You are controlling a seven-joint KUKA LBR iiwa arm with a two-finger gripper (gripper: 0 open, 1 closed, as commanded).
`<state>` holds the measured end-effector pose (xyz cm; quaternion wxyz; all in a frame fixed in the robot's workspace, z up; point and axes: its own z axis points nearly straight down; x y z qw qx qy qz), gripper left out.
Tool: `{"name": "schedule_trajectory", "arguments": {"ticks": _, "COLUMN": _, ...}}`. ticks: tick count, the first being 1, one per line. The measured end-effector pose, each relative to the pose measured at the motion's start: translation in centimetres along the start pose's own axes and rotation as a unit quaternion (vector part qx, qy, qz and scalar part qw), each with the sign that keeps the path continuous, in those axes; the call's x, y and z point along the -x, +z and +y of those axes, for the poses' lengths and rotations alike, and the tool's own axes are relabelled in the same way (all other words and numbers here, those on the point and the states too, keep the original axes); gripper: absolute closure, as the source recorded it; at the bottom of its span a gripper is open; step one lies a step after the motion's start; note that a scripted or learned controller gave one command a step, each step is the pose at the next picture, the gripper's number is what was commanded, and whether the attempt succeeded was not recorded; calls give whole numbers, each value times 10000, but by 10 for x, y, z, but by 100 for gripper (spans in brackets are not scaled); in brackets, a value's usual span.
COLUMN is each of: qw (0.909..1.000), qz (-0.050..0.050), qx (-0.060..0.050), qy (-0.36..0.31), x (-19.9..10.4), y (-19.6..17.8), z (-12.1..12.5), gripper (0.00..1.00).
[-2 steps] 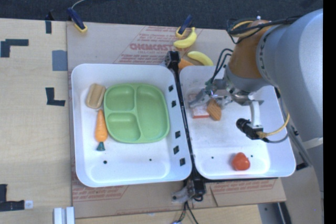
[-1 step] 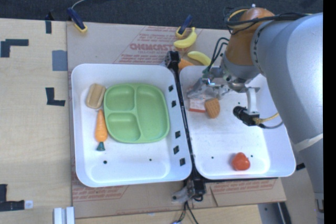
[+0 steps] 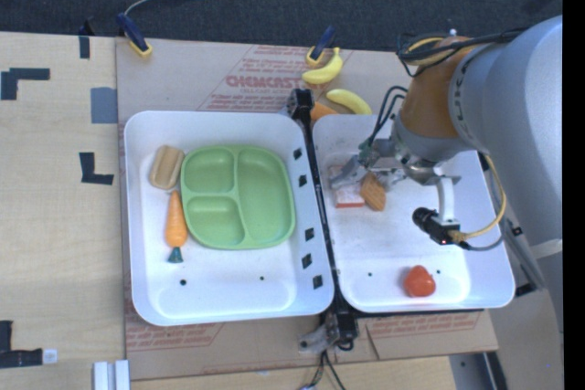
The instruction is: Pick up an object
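Observation:
My gripper (image 3: 350,174) is low in the right bin (image 3: 475,288), near its upper left part, reaching in from the grey arm with the orange band (image 3: 434,100). A tan, bread-like piece (image 3: 373,195) lies just right of and below the gripper tip, touching or nearly touching it. A thin red-edged item (image 3: 347,203) lies directly beneath the tip. A red tomato (image 3: 420,281) rests near the bin's front edge, well away from the gripper.
The left bin (image 3: 146,288) holds a green divided plate (image 3: 238,196), an orange carrot (image 3: 175,224) and a tan bread slice (image 3: 166,167). Two yellow bananas (image 3: 347,100) and an orange piece (image 3: 320,112) lie beyond the bins' far edge. A black divider (image 3: 315,215) runs between the bins.

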<state>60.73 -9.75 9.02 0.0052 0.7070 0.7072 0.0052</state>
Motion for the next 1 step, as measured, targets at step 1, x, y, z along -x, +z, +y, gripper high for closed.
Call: {"name": "schedule_trajectory", "arguments": {"ticks": 1, "qw": 10000, "qz": -9, "qx": 9, "qy": -11, "x": 0, "y": -11, "z": 1, "gripper": 100}}
